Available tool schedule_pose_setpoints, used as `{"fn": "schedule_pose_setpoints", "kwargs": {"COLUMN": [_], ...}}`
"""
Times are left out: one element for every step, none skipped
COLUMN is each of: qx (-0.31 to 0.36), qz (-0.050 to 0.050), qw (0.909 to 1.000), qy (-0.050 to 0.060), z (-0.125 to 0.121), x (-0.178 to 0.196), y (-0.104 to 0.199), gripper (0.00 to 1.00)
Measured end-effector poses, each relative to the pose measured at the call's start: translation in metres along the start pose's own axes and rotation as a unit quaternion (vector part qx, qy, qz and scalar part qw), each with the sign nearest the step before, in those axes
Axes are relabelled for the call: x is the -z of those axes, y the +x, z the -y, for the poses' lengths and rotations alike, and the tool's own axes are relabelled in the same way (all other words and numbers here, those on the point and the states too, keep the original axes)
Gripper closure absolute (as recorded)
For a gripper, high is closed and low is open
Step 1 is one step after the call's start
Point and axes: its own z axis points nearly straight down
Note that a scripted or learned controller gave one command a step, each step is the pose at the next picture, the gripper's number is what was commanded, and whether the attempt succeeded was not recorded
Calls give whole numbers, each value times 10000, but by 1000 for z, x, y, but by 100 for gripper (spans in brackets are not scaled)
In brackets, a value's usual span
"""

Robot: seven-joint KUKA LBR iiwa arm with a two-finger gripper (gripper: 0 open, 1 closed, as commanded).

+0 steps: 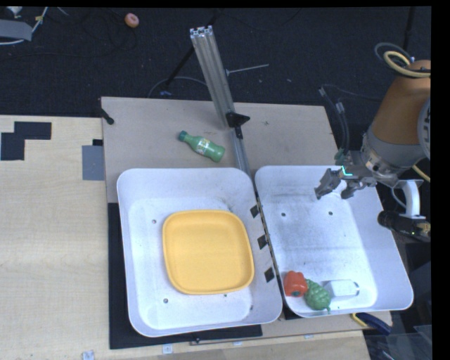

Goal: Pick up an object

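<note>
Camera view, looking down at a slant, takes in two shallow white bins side by side on the counter (295,133). The left bin (137,211) carries a yellow plate (207,251) lying flat near its middle. The right bin (380,260) has three small things gathered at its near edge: a red pepper-like toy (294,283), a green knobbly piece (317,296) touching it on the right, and a white object (342,287) just beside the green one (its exact shape is hard to make out against the white floor).

The arm (404,112) reaches in from the right, its orange band above the wrist, and the claw (337,184) hangs over the far part of the right bin, well apart from the three things at the near edge. Its fingers (325,188) appear spread apart with nothing between them.

Behind the bins, on the bare counter, a small green bottle (202,145) lies on its side, close to the foot of a slanted metal rail (216,70) that rises toward the back. A small orange ball (131,20) sits on the dark floor beyond the counter.
</note>
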Motion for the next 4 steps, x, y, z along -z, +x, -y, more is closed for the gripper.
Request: {"fn": "schedule_pose_setpoints", "kwargs": {"qx": [0, 3, 1, 3], "qz": [0, -3, -5, 0], "qw": [10000, 10000, 10000, 10000], "qy": [1, 18, 24, 4], "z": [0, 5, 4, 4], "x": [0, -44, -104, -118], "y": [0, 2, 9, 10], "gripper": [0, 0, 0, 0]}}
